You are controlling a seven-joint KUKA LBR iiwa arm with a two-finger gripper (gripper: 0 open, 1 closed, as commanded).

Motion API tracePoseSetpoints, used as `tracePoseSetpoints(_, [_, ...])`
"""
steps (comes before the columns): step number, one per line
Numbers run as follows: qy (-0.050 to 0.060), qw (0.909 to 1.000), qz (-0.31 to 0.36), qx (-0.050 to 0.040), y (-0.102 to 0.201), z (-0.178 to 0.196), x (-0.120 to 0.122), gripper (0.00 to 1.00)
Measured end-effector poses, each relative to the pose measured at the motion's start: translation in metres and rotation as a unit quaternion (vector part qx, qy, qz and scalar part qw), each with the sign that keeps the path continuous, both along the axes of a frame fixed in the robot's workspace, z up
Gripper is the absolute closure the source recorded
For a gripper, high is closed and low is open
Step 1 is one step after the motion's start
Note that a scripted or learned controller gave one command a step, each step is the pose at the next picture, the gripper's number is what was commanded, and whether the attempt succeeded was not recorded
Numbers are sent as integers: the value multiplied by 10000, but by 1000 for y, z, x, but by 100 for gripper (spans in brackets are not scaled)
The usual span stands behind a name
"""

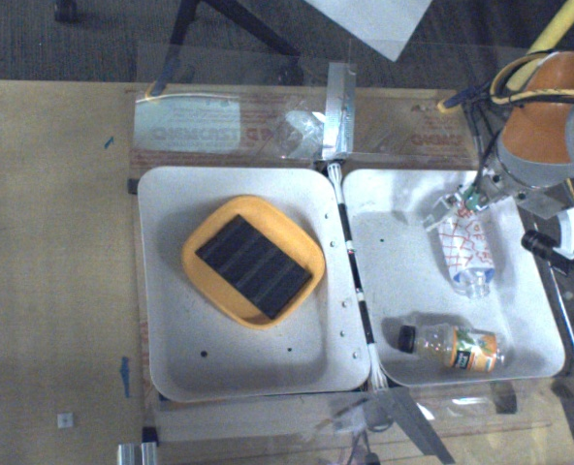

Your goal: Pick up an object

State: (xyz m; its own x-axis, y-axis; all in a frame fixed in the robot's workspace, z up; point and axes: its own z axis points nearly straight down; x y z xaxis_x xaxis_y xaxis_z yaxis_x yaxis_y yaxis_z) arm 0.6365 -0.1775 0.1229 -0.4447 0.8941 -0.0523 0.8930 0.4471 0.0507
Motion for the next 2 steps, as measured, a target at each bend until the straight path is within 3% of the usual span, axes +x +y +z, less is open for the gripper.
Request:
tracePoseSetpoints(1, [76,10000,5,29,9,-10,-5,0])
tracePoseSetpoints(2, [193,9985,513,39,32,-24,5,0])
